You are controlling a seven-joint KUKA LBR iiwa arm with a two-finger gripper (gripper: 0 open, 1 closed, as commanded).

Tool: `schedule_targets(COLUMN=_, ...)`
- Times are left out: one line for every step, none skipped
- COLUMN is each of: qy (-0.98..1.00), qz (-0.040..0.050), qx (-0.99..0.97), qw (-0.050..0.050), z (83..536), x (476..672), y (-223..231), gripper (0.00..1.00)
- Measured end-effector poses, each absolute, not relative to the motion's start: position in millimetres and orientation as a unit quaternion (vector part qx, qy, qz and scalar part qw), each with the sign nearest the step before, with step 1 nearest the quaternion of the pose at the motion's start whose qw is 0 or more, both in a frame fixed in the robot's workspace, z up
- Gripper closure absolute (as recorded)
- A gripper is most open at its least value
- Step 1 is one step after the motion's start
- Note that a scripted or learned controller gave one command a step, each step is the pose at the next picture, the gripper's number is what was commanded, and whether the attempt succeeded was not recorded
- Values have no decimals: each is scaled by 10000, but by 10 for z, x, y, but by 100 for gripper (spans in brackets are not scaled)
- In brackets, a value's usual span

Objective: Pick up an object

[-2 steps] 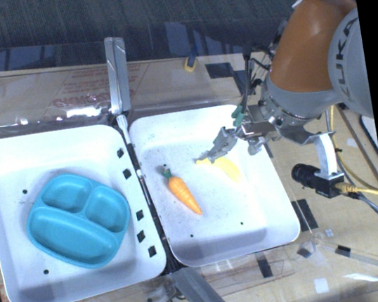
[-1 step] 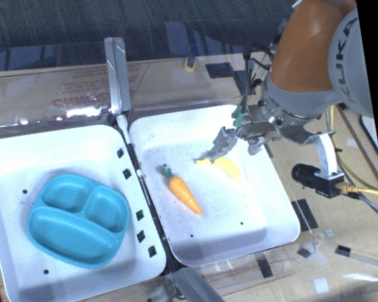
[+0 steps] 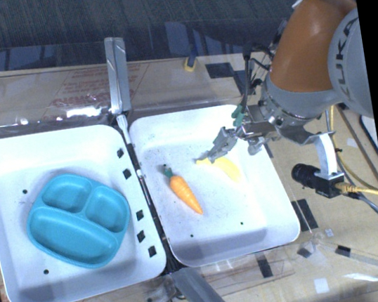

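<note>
A carrot (image 3: 183, 192) is seen lying at a slant in the right bin (image 3: 191, 253), left of centre, with a yellow piece (image 3: 228, 169) near it to the right. The tool (image 3: 208, 156) is held over the bin just beside the yellow piece, and whether it is spread cannot be told. A blue tray (image 3: 77, 219) is seen in the left bin (image 3: 3, 212).

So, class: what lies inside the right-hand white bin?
The right bin holds an orange carrot with a green top, lying flat, and a yellow piece. The claw hangs over the yellow piece, hiding its upper end.
</note>
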State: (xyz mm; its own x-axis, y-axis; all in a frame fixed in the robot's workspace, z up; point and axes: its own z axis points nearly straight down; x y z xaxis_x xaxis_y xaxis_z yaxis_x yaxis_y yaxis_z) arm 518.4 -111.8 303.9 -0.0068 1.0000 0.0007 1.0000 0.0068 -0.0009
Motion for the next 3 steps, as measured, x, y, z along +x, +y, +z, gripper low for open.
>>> schedule_targets(qy=-7095, qz=1, qx=-7047, qw=6, z=3039, x=5184, y=-1118, gripper=0)
schedule_targets(qy=-7095, qz=1, qx=-7047, qw=6, z=3039, x=5184, y=-1118, gripper=0)
schedule_targets(qy=-7095, qz=1, qx=-7047, qw=6, z=3039, x=5184, y=-1118, gripper=0)
